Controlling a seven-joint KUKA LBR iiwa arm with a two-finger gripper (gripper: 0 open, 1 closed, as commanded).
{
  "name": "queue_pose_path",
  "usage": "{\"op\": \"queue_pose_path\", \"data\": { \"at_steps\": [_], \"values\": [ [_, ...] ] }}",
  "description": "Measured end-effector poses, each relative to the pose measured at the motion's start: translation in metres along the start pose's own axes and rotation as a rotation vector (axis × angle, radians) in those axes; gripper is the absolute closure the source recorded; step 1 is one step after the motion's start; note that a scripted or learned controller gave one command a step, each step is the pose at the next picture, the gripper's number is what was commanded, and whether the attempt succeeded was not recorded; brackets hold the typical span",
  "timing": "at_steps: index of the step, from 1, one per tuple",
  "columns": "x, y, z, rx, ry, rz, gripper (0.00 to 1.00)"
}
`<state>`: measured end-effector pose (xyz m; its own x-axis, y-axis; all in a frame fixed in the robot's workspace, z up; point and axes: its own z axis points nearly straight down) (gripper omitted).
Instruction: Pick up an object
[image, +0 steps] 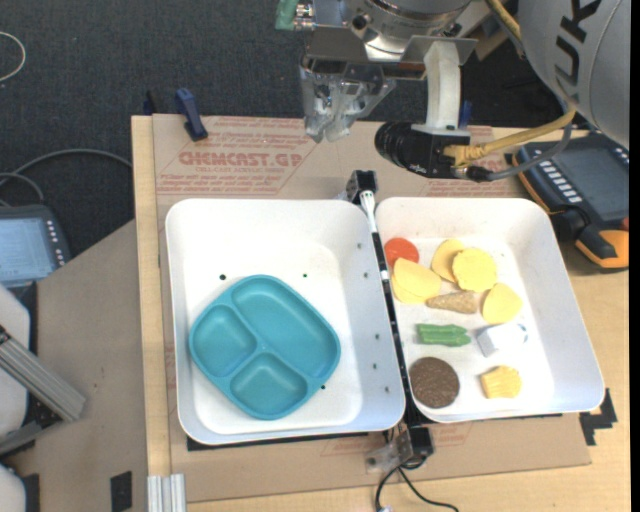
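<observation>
Currently hovering above the bins' far edge, metallic gripper (333, 118) fingers slightly parted, holding nothing; glossy teal compartment tray (264, 345) lying in left bin (190, 230), small food-shaped pieces (455, 305) clustering in right bin (560, 300).

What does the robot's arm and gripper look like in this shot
The gripper is a boxy metallic grey unit with pale, translucent-looking fingers, topped by a small green part. Behind it, the arm is a bulky rounded grey body with dark lettering. A white link and yellow-tan cables run beside it.
</observation>
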<state>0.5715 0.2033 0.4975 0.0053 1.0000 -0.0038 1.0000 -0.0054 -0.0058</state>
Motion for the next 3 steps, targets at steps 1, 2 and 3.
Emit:
{"op": "queue_pose_path", "data": {
  "at_steps": [1,2,3],
  "values": [
    [0.022,-0.021,-0.04,-0.012,0.007,-0.009,1.0],
    [0.022,-0.02,-0.049,-0.013,0.006,-0.007,1.0],
    [0.022,-0.02,-0.059,-0.016,0.007,-0.008,1.0]
  ]
}}
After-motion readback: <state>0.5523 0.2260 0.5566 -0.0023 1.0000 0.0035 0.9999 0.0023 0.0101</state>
